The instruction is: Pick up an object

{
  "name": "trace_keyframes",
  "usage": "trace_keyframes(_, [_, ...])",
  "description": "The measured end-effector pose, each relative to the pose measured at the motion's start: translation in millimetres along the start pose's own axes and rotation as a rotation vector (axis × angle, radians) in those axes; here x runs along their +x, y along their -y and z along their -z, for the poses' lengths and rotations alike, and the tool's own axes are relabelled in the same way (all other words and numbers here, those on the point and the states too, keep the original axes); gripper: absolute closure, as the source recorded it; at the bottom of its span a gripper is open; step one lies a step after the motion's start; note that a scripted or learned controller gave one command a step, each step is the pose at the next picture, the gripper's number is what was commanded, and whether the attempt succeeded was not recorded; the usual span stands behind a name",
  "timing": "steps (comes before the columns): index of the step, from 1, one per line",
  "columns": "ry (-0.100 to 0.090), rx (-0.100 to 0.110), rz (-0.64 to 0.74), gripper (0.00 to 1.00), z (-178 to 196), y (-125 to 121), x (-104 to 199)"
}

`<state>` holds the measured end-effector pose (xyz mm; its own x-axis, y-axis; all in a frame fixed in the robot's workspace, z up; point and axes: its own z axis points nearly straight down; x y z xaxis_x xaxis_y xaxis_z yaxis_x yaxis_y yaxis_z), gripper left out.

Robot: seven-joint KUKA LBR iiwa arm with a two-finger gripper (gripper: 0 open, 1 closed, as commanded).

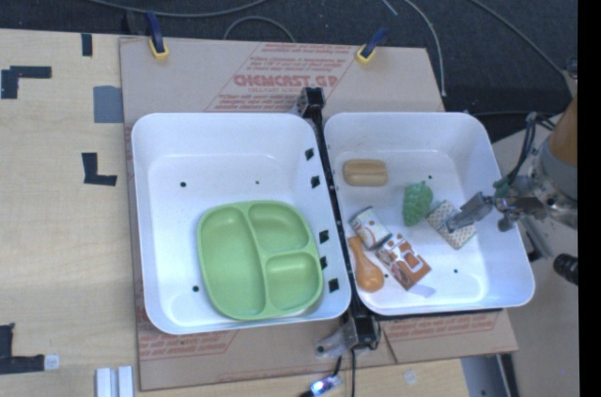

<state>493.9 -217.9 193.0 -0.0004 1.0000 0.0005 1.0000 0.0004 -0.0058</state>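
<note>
the tool (pixel 467 215) reaches in from the right edge of the desk (pixel 56 198), low over the right rim of the right bin (pixel 470 134). its dark fingers sit at a small speckled block (pixel 449 226) near the bin's right wall; whether they are spread or pressed together, i cannot tell, and nothing clearly sits between them.

just left of the block is a green leafy toy (pixel 417 204), touching or nearly touching it. toward the bin's far edge lies a tan bun-shaped piece (pixel 364 172). near the left wall are a small white and red can (pixel 369 226), an orange spoon-like piece (pixel 366 267) and a red and white packet (pixel 406 261), crowded together toward the near edge.

the left bin (pixel 169 142) holds a green divided plate (pixel 261 260) toward its near right corner.

judgement: this looks like the reach-and-grasp step, with the speckled block as the likely target. the next move calls for a firm pinch on it, then a straight lift clear of the green toy and the bin wall.
</note>
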Motion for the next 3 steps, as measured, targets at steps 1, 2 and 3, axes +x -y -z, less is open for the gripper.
trace_keyframes(1, [-0.001, -0.001, 0.0, 0.0, -52.6, 6.0, 9.4])
trace_keyframes(2, [-0.001, -0.003, 0.002, 1.0, -41.1, 5.1, 10.0])
trace_keyframes(3, [0.002, -0.009, 0.002, 1.0, 4.8, -3.1, 14.1])
